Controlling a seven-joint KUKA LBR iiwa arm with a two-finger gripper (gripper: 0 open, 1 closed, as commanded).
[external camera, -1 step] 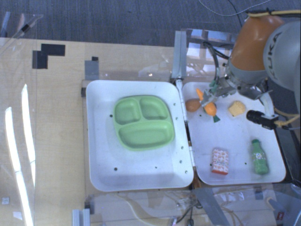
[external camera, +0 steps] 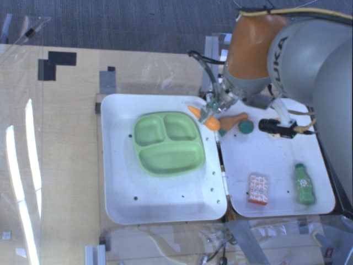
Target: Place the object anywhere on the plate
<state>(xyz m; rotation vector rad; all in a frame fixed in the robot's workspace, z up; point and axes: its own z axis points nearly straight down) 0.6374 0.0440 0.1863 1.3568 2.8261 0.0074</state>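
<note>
In the camera view, the left bin (external camera: 118, 203) holds a green plate (external camera: 165, 145) with three compartments. The right bin (external camera: 276, 170) holds a small red-and-white box (external camera: 258, 189) and a green bottle (external camera: 303, 184) near its front, and a teal ball (external camera: 245, 127) just beside a tan-orange cone (external camera: 234, 118) at its back. The gripper (external camera: 209, 113) hangs over the rims where the bins meet, with an orange piece (external camera: 212, 123) right at its tip and just off the plate's far right corner. I cannot tell how its jaws stand.
</note>
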